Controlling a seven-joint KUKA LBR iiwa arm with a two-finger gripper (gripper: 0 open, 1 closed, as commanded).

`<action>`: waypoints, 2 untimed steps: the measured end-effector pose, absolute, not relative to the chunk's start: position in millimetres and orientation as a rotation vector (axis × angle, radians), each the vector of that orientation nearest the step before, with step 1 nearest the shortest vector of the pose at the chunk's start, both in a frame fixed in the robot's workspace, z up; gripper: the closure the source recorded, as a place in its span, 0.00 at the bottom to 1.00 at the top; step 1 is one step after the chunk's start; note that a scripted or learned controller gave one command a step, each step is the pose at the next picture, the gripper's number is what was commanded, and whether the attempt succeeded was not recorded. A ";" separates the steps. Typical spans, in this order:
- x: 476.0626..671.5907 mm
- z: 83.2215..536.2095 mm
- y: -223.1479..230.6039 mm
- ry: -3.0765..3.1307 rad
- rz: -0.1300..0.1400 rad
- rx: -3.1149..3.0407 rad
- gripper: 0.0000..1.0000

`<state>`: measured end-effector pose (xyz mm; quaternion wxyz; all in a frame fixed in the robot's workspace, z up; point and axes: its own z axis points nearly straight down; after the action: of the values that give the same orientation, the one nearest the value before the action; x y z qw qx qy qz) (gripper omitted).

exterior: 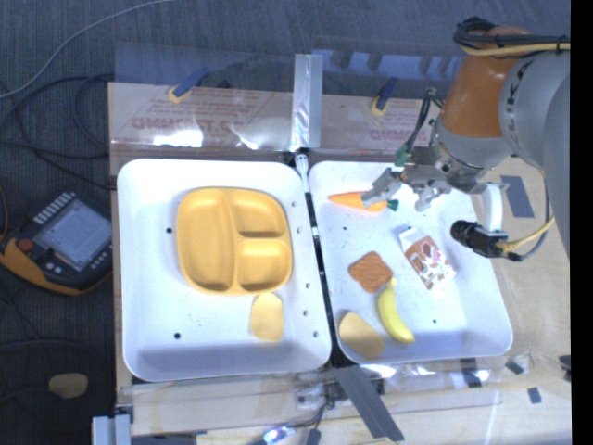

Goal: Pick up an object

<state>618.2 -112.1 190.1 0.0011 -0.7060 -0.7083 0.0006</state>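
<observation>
Your gripper [404,193] is hovering over the right white bin [482,336], its fingers [382,191] spreading apart and pinching nothing. The orange plastic carrot [355,200] is lying just beside the left fingertip, at the bin's far edge. A yellow banana [395,315] and brown cracker [371,270] are lying nearer you.
</observation>
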 end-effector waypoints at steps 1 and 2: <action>654.6 89.4 -124.7 -2.234 0.001 -2.217 0.00; 667.4 86.9 -147.4 -2.172 0.009 -2.249 0.00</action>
<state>667.4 -147.4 86.9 0.0077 -0.7193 -0.6946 0.0027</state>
